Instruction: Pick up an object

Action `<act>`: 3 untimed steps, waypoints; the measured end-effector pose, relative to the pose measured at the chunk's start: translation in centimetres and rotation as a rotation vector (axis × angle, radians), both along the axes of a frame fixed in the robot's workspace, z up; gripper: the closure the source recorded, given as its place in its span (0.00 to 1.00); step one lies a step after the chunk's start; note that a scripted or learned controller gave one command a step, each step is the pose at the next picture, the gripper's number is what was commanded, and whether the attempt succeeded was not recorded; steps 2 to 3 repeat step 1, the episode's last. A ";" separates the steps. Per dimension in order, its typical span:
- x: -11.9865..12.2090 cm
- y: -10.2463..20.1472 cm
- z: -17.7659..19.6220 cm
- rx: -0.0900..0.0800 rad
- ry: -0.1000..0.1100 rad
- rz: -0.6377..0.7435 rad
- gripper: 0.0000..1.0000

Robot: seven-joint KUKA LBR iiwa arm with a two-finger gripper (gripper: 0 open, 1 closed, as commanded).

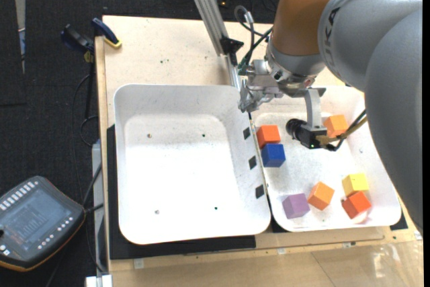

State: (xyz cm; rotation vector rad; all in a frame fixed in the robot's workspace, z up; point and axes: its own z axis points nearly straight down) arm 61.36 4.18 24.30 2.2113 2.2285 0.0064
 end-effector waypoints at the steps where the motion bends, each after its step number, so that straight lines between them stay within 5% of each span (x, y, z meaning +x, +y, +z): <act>1: 3.7 4.6 -1.3 0.000 0.001 -0.001 1.00; 3: 3.7 4.6 -1.3 0.000 0.001 -0.001 1.00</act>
